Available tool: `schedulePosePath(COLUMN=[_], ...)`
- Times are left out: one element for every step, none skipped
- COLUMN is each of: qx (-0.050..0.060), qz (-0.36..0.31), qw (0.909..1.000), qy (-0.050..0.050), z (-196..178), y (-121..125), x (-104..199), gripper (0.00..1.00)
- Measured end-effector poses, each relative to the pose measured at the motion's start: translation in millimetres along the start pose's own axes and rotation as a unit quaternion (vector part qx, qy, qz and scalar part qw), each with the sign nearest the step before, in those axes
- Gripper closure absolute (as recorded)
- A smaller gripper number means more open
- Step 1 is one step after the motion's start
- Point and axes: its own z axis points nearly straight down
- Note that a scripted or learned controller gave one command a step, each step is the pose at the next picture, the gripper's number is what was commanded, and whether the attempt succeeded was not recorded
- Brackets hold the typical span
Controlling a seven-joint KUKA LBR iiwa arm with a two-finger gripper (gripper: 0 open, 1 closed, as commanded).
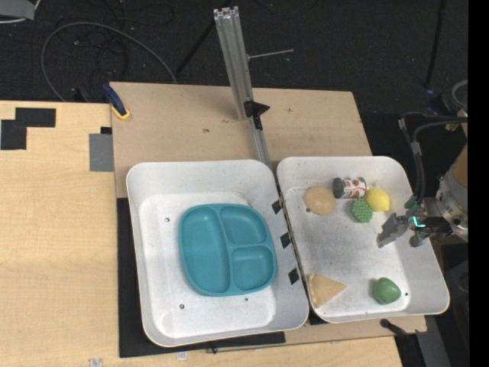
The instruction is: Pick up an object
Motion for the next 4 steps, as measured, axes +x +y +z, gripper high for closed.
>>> schedulePosePath(qx=[-0.001,0.001,0.001,0.001], qz=[0.000,0.000,0.000,0.000], qw=[1.0000,1.0000,1.0000,1.0000], qy=[0.000,0.000,0.001,0.001], z=[-0.6,45.1,108.7,153.1], y=[0.3,6.3,7.9,2.7], x=[-0.1,-1.1,-2.7,-3.2], gripper=[0.00,0.00,0.00,0.00])
